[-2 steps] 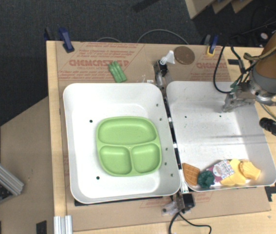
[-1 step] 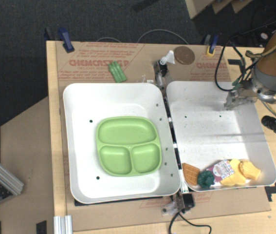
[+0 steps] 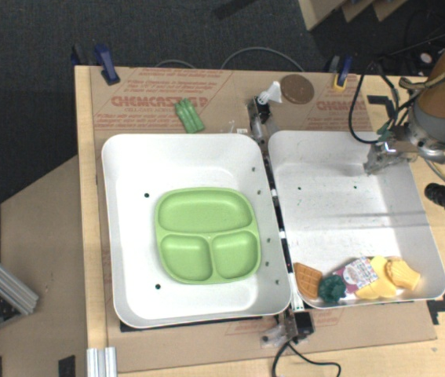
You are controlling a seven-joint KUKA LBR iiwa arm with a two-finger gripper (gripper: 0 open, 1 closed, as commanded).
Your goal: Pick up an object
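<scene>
Gripper [image 3: 381, 157] upper right, grip state unclear to me, nothing held; approach step—next I descend toward toy pile [image 3: 359, 280] lower right.

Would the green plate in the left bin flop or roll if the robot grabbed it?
Probably neither. The green plate looks like molded plastic with three dished sections, so likely stiff and light. It lies flat in the left bin, so rolling seems unlikely, though its smooth rim might slip.
</scene>
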